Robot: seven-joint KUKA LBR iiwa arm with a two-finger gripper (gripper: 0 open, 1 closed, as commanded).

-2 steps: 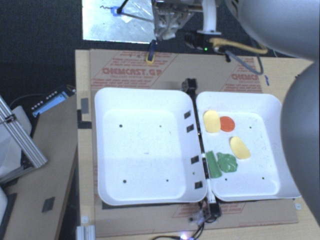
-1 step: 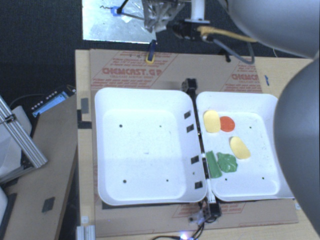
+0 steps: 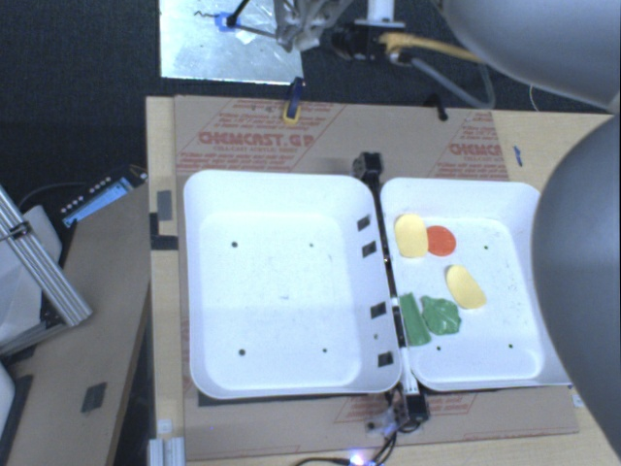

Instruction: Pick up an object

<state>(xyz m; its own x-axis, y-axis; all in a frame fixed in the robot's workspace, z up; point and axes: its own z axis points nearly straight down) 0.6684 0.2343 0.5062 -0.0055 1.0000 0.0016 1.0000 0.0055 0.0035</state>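
Camera view, two white bins (image 3: 272, 377) on cardboard-topped bench (image 3: 252, 129), dark carpet (image 3: 78, 66), jaw state unclear

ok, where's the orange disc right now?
In the camera view, the orange disc lies in the right bin, upper left area, touching the right side of a yellow piece.
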